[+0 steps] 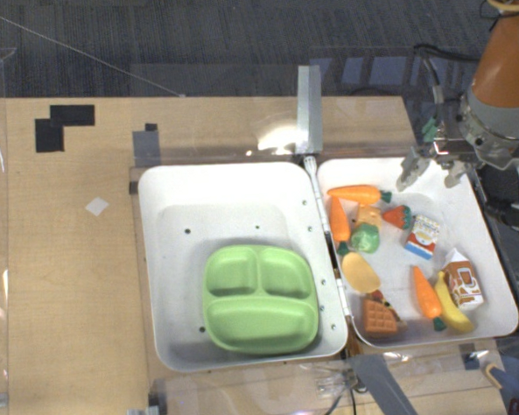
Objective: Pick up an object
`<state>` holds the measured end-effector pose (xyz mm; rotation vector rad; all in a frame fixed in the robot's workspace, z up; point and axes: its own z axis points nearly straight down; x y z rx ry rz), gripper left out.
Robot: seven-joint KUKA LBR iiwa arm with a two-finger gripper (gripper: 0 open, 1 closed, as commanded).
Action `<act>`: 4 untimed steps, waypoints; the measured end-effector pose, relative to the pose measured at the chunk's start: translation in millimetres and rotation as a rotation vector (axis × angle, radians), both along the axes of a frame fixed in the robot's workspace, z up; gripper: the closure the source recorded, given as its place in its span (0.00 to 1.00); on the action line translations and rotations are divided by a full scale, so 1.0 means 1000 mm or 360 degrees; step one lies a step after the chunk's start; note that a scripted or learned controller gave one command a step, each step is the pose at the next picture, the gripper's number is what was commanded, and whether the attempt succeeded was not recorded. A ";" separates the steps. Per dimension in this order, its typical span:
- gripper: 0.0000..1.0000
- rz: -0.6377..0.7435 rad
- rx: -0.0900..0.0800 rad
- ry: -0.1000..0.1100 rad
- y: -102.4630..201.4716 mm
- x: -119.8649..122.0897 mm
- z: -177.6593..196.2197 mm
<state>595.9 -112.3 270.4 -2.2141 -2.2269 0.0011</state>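
Observation:
The right bin [499,319] holds several toy foods: a carrot [354,192] at the back, another carrot [338,220] along the left wall, a green vegetable [364,238], a strawberry [398,217], a small white carton [423,236], a yellow chip [361,272], a waffle [380,316], an orange carrot [425,291], a banana [452,307] and a brown carton [463,284]. My gripper [430,170] hangs over the bin's back right part with its two fingers spread, open, nothing between them. It is above and right of the strawberry.
The left bin [167,199] holds a green divided plate [261,299] toward its front. A metal post [310,111] stands at the back between the bins. The arm's orange band [503,60] is at the right edge.

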 end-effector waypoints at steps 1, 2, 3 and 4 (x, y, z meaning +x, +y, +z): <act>0.00 -0.0150 0.0000 0.0003 -0.033 0.012 -0.138; 0.00 -0.0128 -0.0001 -0.0006 -0.034 0.037 -0.170; 1.00 -0.0123 0.0000 -0.0015 -0.033 0.040 -0.158; 1.00 -0.0157 0.0001 -0.0004 0.056 0.074 -0.086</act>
